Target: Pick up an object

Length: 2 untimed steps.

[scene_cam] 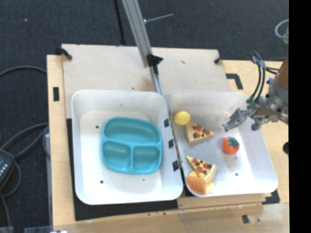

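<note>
1. Over on the right, the gripper (244,122) is hanging above the upper right part of the right bin (269,176), with its two fingers spread apart and nothing between them.
2. Just below the jaws, a toy tomato (231,145) is sitting on the bin floor, near the fingers but apart from them.
3. To the left of the jaws, a pizza slice (198,133) is lying flat, with a yellow ball (182,118) touching or nearly touching its upper left corner.
4. Further down, a second pizza slice (201,168) is resting against an orange wedge-shaped toy (200,184) at the bin's lower edge, well apart from the fingers.
5. Across the divide, a blue compartment tray (131,145) is lying in the left bin (87,188).
6. Behind both bins, a metal pole (137,25) is slanting upward from the bench (58,130).
</note>
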Each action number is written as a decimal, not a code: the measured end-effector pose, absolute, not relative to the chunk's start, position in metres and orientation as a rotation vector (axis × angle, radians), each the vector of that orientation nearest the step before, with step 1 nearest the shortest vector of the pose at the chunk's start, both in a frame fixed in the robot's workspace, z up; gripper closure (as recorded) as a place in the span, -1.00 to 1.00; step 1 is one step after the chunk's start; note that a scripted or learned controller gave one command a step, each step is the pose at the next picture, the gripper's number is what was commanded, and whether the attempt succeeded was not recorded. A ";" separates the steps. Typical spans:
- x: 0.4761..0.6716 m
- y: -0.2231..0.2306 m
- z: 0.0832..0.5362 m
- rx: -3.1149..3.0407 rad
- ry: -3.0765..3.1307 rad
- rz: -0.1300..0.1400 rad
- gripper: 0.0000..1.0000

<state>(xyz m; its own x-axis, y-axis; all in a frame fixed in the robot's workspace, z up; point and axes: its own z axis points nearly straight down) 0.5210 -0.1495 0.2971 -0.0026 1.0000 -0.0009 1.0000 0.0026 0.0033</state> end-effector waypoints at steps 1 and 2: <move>0.521 -0.149 0.297 2.218 2.221 0.003 -1.00; 0.524 -0.150 0.255 2.222 2.222 -0.004 -1.00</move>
<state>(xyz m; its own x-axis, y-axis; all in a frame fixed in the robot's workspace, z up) 0.5236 -0.1497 0.2551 0.0001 1.0000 -0.0014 1.0000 -0.0001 -0.0020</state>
